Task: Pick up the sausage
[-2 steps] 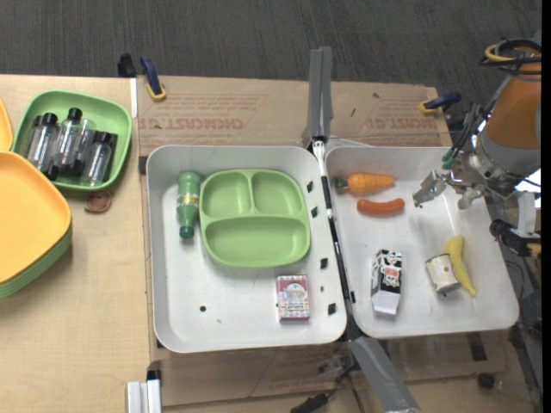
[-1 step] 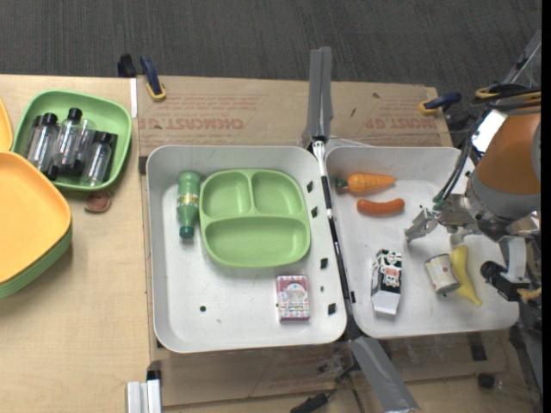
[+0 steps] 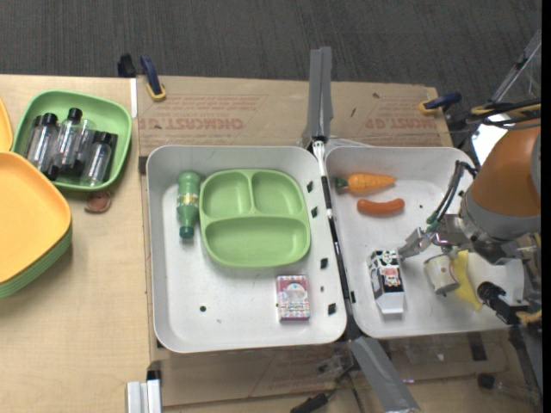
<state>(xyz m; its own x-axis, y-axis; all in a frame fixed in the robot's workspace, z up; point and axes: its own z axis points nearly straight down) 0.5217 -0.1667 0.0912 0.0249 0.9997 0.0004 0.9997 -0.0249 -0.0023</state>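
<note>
The sausage is a short orange-red link lying flat in the far part of the right bin, just in front of a toy carrot. My gripper hangs low over the right side of that bin, to the right of the sausage and nearer the front, apart from it. The grey arm with its orange band comes in from the right and hides part of the bin's right wall.
A small white carton stands in the right bin near the front. A white cup and a yellow piece lie under the wrist. The left bin holds a green divided plate, a green bottle and a pink box.
</note>
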